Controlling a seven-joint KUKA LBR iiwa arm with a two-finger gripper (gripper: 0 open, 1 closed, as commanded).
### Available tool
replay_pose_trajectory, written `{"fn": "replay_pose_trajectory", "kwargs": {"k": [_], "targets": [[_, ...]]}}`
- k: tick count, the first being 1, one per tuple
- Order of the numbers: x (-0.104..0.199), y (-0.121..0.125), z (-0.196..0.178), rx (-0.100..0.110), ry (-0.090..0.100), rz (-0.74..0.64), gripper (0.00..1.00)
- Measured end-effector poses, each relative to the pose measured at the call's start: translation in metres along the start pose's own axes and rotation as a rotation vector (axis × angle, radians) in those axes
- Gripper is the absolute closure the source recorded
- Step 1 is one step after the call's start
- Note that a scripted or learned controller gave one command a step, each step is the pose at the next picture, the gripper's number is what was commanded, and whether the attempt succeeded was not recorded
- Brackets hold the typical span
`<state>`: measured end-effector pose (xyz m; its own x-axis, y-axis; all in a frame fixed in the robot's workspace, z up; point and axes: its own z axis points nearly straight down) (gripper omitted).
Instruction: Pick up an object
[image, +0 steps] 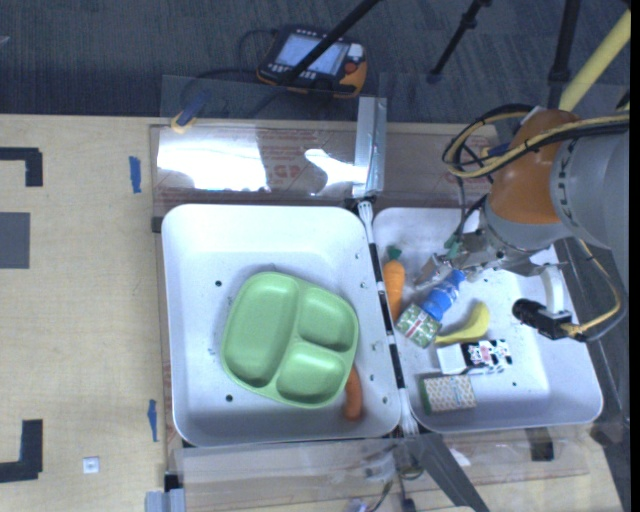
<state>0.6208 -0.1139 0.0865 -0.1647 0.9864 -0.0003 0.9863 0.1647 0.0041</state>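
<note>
Hovering over the right bin (575, 395), the gripper (452, 262) is nearing the plastic bottle (432, 306); jaws' state cannot be told. Centring on the bottle's body is looking wisest.

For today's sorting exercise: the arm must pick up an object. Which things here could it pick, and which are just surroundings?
Could be picked:
small plastic bottle with blue cap
yellow toy banana
orange toy carrot
flat green-labelled box

Surroundings:
green divided plastic plate
black handheld controller
</note>
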Motion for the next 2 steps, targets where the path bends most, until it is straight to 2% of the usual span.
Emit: {"fn": "replay_pose_trajectory", "kwargs": {"k": [1, 2], "targets": [[-0.001, 0.002, -0.012, -0.006, -0.001, 0.002, 1.00], [0.056, 0.041, -0.122, 0.002, 0.000, 0.087, 1.00]]}}
